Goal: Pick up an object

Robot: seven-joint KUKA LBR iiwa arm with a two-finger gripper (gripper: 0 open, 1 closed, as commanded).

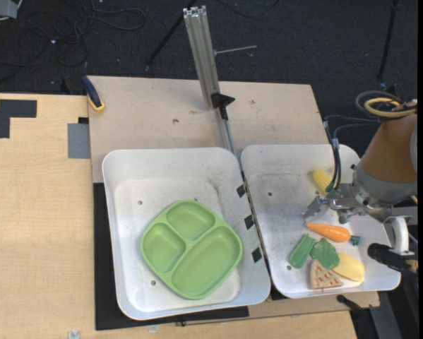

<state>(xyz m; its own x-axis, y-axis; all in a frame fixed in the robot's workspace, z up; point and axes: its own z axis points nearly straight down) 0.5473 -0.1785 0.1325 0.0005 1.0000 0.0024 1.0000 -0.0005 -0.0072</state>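
Hand (324, 207) hovers just above the orange carrot (328, 232); its grip cannot be told.

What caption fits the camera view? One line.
Gripper poised above carrot in right bin; green plate in left bin.

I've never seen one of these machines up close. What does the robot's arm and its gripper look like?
The arm is a thick rounded column with a broad orange band and a grey ring beneath it. A dark cable runs down beside it. The gripper at its end is small, of grey metal, with thin fingers.
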